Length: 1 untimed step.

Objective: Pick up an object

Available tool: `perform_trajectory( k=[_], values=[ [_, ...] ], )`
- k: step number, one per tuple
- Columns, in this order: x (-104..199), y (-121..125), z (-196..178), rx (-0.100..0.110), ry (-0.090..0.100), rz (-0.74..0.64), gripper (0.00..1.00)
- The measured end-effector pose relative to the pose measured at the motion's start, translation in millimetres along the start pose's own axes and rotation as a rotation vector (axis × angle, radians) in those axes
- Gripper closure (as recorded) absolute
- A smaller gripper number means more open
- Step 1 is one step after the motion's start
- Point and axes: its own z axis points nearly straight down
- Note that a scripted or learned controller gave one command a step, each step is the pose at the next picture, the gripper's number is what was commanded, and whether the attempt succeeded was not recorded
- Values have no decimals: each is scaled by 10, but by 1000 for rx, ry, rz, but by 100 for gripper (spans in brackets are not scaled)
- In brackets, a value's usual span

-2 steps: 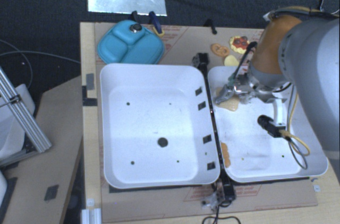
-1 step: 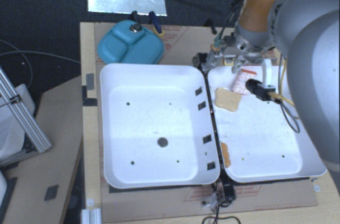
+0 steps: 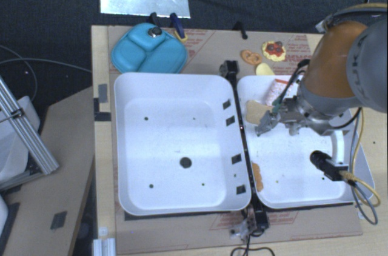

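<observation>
1. The likeliest pick is a tan flat piece (image 3: 254,109). It lies on the floor of the right bin (image 3: 297,188), in that bin's far-left corner, close to its left wall.
2. It looks light, thin and perhaps soft, like a toy food slice. I expect it to skid on the smooth floor, and its low edge gives little to bite on. The side facing the right bin's middle seems the best place to take hold, since the wall is out of the way there.
3. The gripper (image 3: 265,124) hangs over the right bin's left half, just beside the tan piece. I see nothing held in it, and I cannot tell whether it is set wide or narrow.
4. A white and red carton (image 3: 279,90) lies at the right bin's far edge, close to the tan piece and likely to be nudged. A yellow piece (image 3: 264,70) sits at the far rim. An orange piece (image 3: 257,177) leans on the left wall, toward the near end.
5. The right bin is white, glossy and shallow, with sloping walls.
6. The left bin (image 3: 176,127) adjoins it. Beyond the right bin's far rim the brown worktop (image 3: 206,45) carries a blue dish (image 3: 149,50), and past that is dark floor (image 3: 48,0).
</observation>
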Motion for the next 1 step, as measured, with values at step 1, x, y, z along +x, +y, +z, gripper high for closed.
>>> perform_trajectory(
  k=[1],
  values=[
    [-394, 397, 631, -9, -2, -4, 0]
  ],
)
